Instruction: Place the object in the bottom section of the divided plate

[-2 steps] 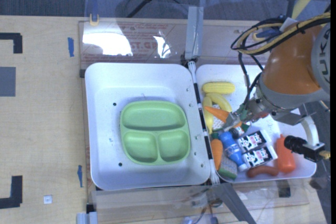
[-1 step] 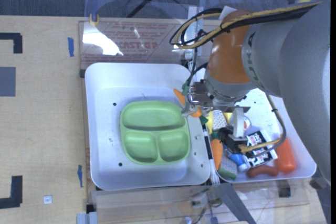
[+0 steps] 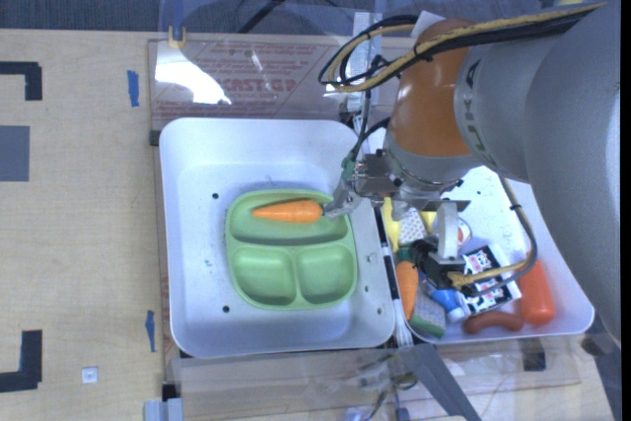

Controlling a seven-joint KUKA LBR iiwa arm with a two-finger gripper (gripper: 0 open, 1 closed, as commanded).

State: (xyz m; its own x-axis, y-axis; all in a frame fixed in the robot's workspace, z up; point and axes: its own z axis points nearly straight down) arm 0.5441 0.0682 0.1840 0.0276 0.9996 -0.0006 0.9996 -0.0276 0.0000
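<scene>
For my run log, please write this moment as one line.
pincer: at right end of carrot | carrot: in top section of green divided plate, left bin | bottom sections: not filled

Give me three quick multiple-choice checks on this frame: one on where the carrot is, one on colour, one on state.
1. Where does the carrot lie?
A. in the long top section of the plate
B. in the plate's lower left section
C. on the bin floor beside the plate

2. What colour is the divided plate?
A. white
B. green
C. orange

3. How does the plate sit?
A. flat in the left bin
B. tipped on the rim between the bins
C. flat in the right bin

Key:
1 A, the carrot lies lengthwise in the long section farthest from the camera, its thick end near the gripper.
2 B, the plate is pale green against the white bin.
3 A, its whole outline rests level on the left bin's floor.
</scene>
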